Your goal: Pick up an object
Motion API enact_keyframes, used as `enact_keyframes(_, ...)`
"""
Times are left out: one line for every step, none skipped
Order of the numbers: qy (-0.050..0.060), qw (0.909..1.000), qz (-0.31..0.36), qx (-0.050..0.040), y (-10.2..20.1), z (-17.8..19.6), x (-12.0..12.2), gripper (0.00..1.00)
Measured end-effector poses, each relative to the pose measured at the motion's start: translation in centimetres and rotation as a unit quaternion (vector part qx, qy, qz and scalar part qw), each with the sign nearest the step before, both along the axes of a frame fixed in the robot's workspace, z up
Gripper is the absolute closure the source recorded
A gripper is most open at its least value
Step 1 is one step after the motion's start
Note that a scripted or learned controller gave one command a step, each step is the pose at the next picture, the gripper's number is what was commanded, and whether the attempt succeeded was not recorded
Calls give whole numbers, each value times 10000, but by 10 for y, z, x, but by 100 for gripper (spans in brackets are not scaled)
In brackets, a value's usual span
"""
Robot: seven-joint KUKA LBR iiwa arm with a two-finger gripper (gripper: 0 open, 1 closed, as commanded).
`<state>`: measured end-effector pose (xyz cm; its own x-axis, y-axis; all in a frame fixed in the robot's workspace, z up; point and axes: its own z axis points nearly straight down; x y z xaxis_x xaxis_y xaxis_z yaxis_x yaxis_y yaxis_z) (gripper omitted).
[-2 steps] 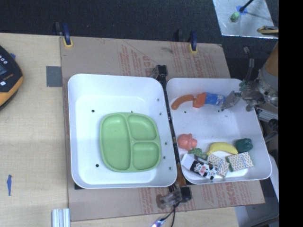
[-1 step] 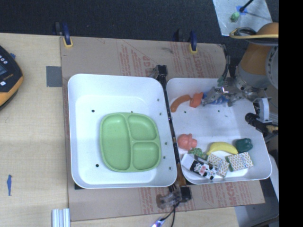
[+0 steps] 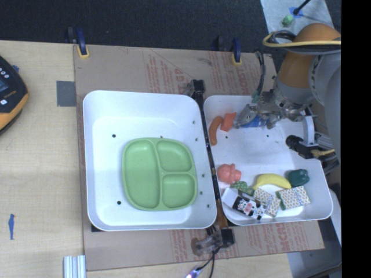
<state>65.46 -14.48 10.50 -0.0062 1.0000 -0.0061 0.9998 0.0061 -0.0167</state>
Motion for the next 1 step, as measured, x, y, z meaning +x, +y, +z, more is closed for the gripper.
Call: enact_keyframes(-63,10000,-20,27,-47,-1,-124,0)
